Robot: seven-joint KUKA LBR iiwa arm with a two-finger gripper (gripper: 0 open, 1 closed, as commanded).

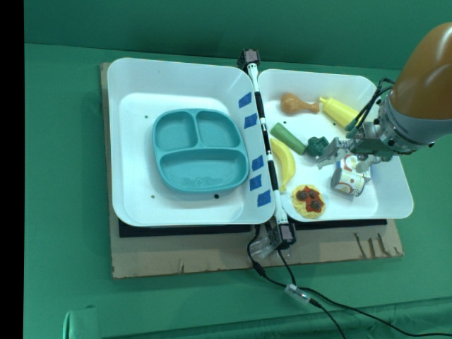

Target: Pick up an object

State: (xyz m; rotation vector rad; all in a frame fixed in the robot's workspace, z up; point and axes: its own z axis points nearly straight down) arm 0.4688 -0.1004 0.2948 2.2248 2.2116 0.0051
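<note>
1. Where the grey arm (424, 83) with its orange band reaches in from the right, the tool (351, 154) hangs low over the right-hand white bin (395, 203), its fingers apart and nothing between them.
2. Just below the tool lies a small white cup with orange markings (349, 179), tipped on its side near the bin's right part; whether a fingertip touches it cannot be told.
3. Just left of the tool sits a dark green toy (317, 145), and beside that a green cucumber-like piece (287, 138) lies at a slant.
4. Above the tool, a yellow squeeze bottle (338, 109) lies near the bin's far wall, with a brown drumstick (297, 104) to its left.
5. A banana (284, 162) lies along the bin's left side, and a small round plate of spaghetti with red sauce (308, 200) sits near the front wall.
6. The left-hand white bin (134, 83) holds a teal divided plate (200, 151) with three compartments.
7. Both bins rest on a brown cardboard sheet (176, 263) on the green counter (63, 189), and a black cable (318, 304) trails forward from between them.
</note>
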